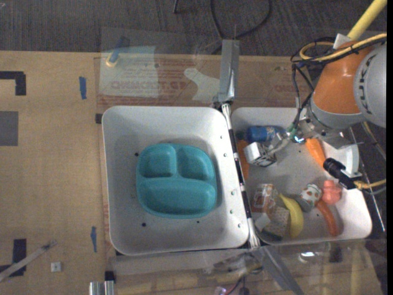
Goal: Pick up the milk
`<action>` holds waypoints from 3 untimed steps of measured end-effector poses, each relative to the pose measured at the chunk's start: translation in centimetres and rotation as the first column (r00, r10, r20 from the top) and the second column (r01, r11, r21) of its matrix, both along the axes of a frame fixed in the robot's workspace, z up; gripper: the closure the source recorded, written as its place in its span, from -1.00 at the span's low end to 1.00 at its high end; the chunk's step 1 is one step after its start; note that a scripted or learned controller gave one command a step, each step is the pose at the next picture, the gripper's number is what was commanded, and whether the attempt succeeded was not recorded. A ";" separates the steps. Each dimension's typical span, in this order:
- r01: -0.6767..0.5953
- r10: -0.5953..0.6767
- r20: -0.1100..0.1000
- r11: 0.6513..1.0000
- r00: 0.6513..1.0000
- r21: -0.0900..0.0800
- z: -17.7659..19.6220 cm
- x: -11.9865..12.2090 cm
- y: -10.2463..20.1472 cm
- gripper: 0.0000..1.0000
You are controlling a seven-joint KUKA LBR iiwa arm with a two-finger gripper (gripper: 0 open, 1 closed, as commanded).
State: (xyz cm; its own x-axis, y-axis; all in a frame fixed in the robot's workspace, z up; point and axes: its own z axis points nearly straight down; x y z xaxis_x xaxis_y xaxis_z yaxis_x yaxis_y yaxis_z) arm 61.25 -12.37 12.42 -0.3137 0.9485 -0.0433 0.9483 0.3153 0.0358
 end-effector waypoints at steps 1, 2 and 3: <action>-0.147 0.147 -0.007 0.989 0.989 0.013 -1.5 4.9 -1.2 -1.00; -0.205 0.205 0.001 0.979 0.979 0.012 -1.5 0.7 -0.1 -1.00; -0.122 0.123 -0.041 0.992 0.992 0.027 1.0 5.5 -1.1 -1.00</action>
State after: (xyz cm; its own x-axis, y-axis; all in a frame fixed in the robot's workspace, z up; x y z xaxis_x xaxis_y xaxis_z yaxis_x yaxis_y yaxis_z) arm 66.78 -13.49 13.43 -0.4289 0.9033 -0.0046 0.9033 0.4289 0.0050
